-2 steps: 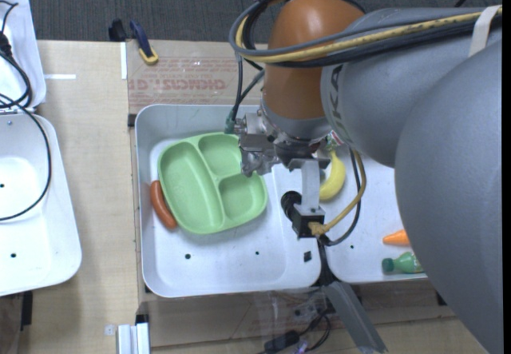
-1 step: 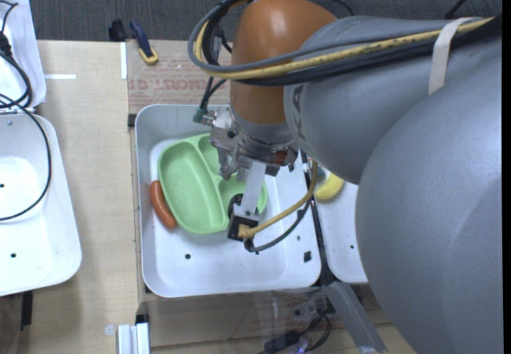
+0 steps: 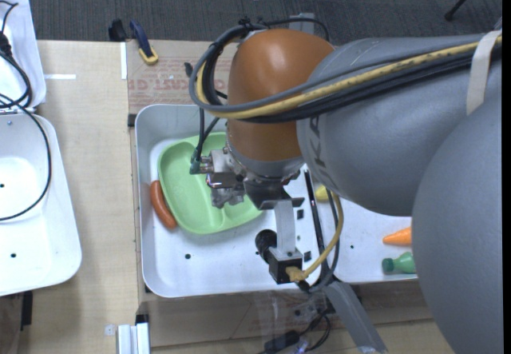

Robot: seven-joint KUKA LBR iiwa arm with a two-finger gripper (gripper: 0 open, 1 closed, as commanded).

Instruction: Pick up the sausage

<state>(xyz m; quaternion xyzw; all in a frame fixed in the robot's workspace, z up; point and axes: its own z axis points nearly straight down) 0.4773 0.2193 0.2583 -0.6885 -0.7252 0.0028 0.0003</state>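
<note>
Sausage: you find the sausage (image 3: 162,206) lying on the floor of the right bin (image 3: 164,280), close to its left wall, its long side pressed against the left rim of the green plate (image 3: 188,192).
Gripper: you see the gripper (image 3: 226,184) hanging over the plate's middle, under the orange band of the arm (image 3: 383,105), some way to the right of the sausage.
Fingers: you cannot tell whether they are spread or closed, since the wrist body and cables hide them; nothing is seen between them.
Risk, offset: if the gripper descends where it hangs now, you likely get the plate and not the sausage, because the target lies off to the left.
Risk, crowding: the sausage sits wedged between bin wall and plate rim, so a finger may land on the rim or scrape the wall and close on nothing.
Risk, rolling: the sausage looks round and smooth, so a grip near one end may squeeze it out sideways.
Risk, plate: a finger catching the rim could tip or drag the plate and shove the sausage along.
Bystanders: the carrot (image 3: 398,237) and the green item (image 3: 399,265) lie well apart to the right, out of harm's way.
</note>
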